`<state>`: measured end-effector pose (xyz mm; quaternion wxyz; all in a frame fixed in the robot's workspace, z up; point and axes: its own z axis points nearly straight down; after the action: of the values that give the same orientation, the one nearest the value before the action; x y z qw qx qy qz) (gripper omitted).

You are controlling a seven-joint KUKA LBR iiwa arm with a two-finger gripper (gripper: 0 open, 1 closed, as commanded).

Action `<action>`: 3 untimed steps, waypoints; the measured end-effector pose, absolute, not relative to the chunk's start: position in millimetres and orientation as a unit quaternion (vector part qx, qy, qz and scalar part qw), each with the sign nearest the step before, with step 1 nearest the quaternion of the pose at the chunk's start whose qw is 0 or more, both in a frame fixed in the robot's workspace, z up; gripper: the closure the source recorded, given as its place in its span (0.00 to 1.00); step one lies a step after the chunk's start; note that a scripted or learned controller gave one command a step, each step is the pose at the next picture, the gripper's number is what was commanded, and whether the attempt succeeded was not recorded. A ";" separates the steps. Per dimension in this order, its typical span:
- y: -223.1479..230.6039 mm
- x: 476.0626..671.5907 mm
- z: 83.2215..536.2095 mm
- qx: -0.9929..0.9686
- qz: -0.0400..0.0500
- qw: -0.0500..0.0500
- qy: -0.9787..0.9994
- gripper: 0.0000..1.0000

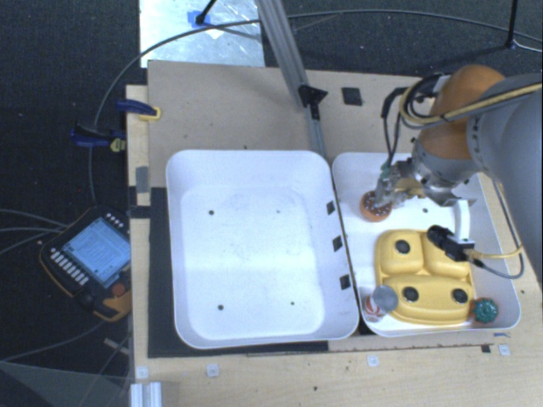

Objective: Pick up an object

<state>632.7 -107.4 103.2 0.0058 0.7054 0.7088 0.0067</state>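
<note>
Step in hand: the arm is reaching in from the right and the gripper (pixel 379 195) is hanging low over the right bin (pixel 352 170), right at a small round brownish object (pixel 372 207) near the bin's upper left part; I am judging this as the closing-in stage of a pick
Claw: I cannot tell whether it is apart or together, since the wrist is covering it from up here
Task's thing: the brownish object is sitting on the bin floor, touching or just under the tool tip, and nothing is showing it lifted
Next move: probably calling for a firm close on that object, then a straight lift, checking that it is rising with the tool
Around: a large yellow moulded piece (pixel 422 278) is lying just below, a small grey-and-red item (pixel 379 300) is sitting at its left corner, a teal ball (pixel 485 311) at its right
In the way: the yellow piece is crowding the lower side; a black cable clip (pixel 447 242) is dangling over it
Left bin (pixel 182 227): white, lying just beside the right one
</note>
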 end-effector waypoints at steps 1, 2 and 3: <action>-110.2 632.1 147.4 0.706 0.002 0.002 0.709 1.00; -118.4 637.2 196.6 0.706 0.002 0.003 0.708 1.00; -123.0 641.0 242.1 0.705 0.002 0.003 0.709 1.00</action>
<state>641.0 -123.0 242.1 0.0030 0.7053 0.7089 0.0022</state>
